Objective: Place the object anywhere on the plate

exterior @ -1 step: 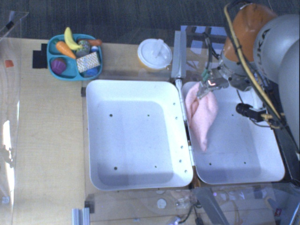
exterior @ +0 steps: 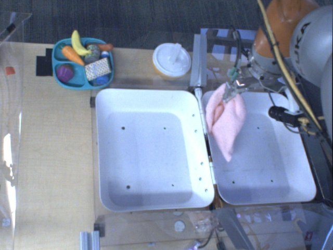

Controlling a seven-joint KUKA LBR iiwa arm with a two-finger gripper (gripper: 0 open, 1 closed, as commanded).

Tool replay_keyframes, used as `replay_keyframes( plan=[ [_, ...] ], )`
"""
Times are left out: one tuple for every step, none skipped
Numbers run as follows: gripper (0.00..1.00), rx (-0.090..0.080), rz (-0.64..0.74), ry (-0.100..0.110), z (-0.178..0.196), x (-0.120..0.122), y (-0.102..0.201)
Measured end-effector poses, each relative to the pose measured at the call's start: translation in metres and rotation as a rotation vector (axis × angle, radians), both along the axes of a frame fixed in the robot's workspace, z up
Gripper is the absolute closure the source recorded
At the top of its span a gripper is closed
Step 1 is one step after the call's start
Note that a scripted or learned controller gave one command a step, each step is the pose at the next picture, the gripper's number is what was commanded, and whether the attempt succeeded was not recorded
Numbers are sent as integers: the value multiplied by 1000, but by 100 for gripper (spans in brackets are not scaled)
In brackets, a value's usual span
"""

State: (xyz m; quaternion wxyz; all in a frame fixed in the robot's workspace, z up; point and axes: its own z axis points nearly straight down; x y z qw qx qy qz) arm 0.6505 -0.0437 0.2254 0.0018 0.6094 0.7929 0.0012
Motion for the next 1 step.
replay_keyframes(
  plan=[
    [100, -1, 405, 1, 9, -14, 53]
  ],
)
